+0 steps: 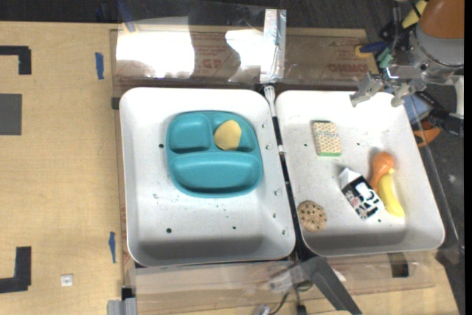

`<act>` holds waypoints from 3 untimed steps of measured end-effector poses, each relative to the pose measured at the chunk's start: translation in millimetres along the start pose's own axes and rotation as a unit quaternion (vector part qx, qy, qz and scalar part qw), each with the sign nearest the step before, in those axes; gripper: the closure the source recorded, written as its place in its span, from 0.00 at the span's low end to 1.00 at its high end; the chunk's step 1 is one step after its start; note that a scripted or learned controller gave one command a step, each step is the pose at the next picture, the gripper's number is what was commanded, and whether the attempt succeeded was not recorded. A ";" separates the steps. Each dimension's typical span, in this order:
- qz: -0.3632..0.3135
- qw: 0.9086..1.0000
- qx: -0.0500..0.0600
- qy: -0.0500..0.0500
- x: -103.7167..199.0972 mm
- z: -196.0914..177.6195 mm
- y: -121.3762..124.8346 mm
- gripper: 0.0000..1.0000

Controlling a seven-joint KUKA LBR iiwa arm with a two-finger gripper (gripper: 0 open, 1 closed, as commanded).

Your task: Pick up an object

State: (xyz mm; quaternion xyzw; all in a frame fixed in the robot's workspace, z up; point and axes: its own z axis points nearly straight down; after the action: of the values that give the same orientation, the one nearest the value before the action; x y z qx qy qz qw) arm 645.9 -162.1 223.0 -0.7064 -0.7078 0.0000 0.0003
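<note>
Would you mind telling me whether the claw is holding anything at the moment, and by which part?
Nothing is held. The claw hangs over the right bin's far right corner, with nothing between its fingers.

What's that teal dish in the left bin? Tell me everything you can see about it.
The teal dish is a divided plate of smooth, plastic-looking material with rounded corners. It has three compartments: two smaller ones along the far side and one wide one along the near side. It lies flat, right way up, on the floor of the left white bin, roughly in its middle and clear of the walls. A round yellow piece, like toy food, sits in the far right compartment. Nothing else touches it.
</note>
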 end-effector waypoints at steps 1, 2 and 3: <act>-0.026 1.000 0.000 0.000 8.8 2.8 -15.2 0.00; -0.124 0.992 -0.004 -0.001 67.8 117.5 -11.5 0.00; -0.124 0.992 -0.004 -0.001 67.3 108.4 -11.5 1.00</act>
State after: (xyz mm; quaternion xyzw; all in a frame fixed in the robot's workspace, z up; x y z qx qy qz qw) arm 634.2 -94.8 114.6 -0.6134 -0.7897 -0.0021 -0.0033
